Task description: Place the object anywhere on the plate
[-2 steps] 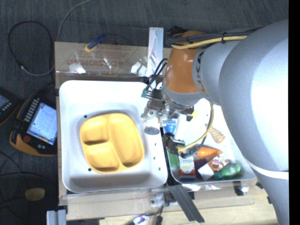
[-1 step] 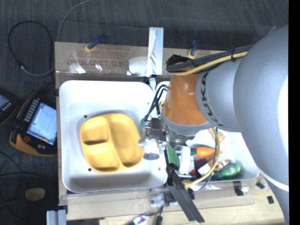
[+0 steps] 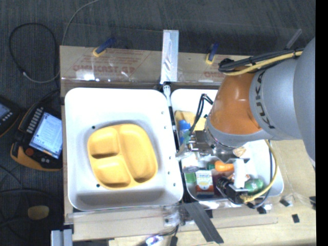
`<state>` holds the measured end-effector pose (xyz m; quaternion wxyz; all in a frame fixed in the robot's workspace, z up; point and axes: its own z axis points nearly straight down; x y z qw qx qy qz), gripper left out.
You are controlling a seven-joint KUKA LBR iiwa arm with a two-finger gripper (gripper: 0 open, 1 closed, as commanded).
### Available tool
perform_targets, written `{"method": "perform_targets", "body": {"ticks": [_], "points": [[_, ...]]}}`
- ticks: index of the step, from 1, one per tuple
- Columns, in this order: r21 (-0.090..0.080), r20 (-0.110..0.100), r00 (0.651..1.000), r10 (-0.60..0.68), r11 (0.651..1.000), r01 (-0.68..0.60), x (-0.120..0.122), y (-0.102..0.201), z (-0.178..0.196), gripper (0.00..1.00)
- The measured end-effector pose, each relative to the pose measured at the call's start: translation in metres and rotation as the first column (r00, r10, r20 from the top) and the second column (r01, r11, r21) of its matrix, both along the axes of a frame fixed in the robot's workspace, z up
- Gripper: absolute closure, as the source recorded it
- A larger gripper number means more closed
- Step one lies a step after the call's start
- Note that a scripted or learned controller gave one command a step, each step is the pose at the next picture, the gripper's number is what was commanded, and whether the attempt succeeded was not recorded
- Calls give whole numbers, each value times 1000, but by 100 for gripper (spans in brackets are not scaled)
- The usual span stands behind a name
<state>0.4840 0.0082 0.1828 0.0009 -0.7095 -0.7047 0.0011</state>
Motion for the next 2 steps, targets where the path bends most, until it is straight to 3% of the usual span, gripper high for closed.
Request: {"method": "perform_targets", "body": {"ticks": [1,2], "points": [[1,-2,967,254,967,-254,-1,83,-1,100],[3,-3,894,449,894,-449,-2,151,-46,100]]}}
